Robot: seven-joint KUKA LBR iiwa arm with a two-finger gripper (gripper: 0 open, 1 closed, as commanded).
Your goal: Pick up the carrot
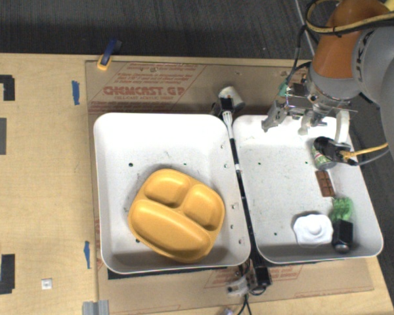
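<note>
1. brown cardboard bench top (39, 176) carries two shallow white bins side by side, with dark floor beyond it at 12 o'clock.
2. the left white bin (111, 149) holds a large glossy yellow lump with three rounded lobes (177, 214), lying toward the bin's 6 o'clock side.
3. the right white bin (276, 176) has its things gathered between 3 and 5 o'clock.
   - a small brown ridged strip (326, 184) lies near the 3 o'clock wall.
   - a green leafy plastic tuft (342, 209) sits just at 6 o'clock of the strip.
   - a small black block (342, 233) lies just at 6 o'clock of the tuft.
   - a white round-topped object (313, 229) sits just beside the block, at its 9 o'clock.
4. the carrot i cannot pick out for certain. the green tuft at 4 o'clock in the right bin may be its top, but i cannot tell.
5. the grey arm with the orange band (338, 51) comes in from 1 o'clock.
6. the two-finger gripper (290, 122) hangs at the right bin's 12 o'clock rim, well apart from the cluster. its fingers (272, 121) are spread and pinch nothing.
</note>
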